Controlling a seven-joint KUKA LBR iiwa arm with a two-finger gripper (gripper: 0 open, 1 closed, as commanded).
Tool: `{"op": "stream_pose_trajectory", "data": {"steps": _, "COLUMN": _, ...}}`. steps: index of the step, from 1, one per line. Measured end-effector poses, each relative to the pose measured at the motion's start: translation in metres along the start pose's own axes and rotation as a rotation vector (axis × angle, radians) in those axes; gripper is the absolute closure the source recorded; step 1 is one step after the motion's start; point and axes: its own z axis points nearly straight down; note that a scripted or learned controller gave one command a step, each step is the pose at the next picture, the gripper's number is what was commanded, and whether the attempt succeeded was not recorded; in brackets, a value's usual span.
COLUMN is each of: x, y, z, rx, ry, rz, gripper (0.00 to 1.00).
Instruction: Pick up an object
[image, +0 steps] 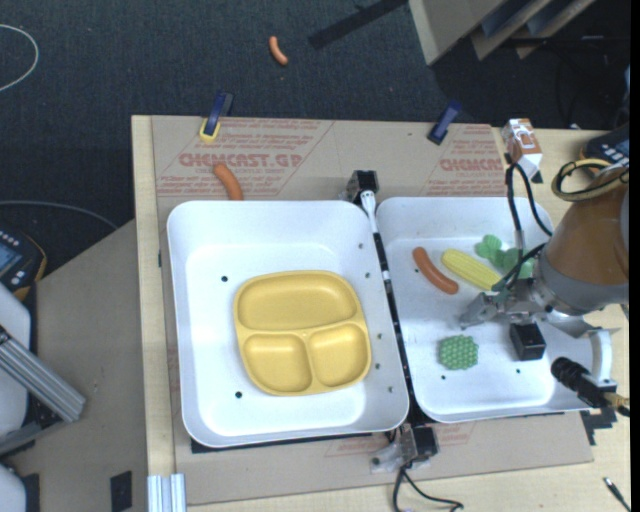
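In the right-hand bin, the arm's tool hangs low just beside the near end of a yellow corn cob, which lies slantwise up and to the left, a sausage alongside it. Whether the tool is open or has hold of anything cannot be told.

- A robotics lab or test cell, not a home.
- A grey arm with trailing black cables enters at the right of the frame.
- Clamps pin printed protective board to the table along the upper edge.
- Two white bins sit side by side at centre.
- Aluminium framing shows at lower left, above dark carpet.
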Motion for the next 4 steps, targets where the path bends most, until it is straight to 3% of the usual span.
{"op": "stream_pose_trajectory", "data": {"steps": 1, "x": 0.000, "y": -0.001, "z": -0.008, "rx": 0.001, "ry": -0.001, "rz": 0.000, "gripper": 1.00}}
{"op": "stream_pose_trajectory", "data": {"steps": 2, "x": -0.005, "y": 0.007, "z": -0.069, "rx": 0.020, "ry": 0.005, "rz": 0.001, "gripper": 1.00}}
{"op": "stream_pose_trajectory", "data": {"steps": 3, "x": 0.003, "y": 0.006, "z": -0.126, "rx": 0.021, "ry": 0.005, "rz": 0.001, "gripper": 1.00}}
{"op": "stream_pose_trajectory", "data": {"steps": 4, "x": 0.003, "y": 0.007, "z": -0.130, "rx": 0.023, "ry": 0.006, "rz": 0.002, "gripper": 1.00}}
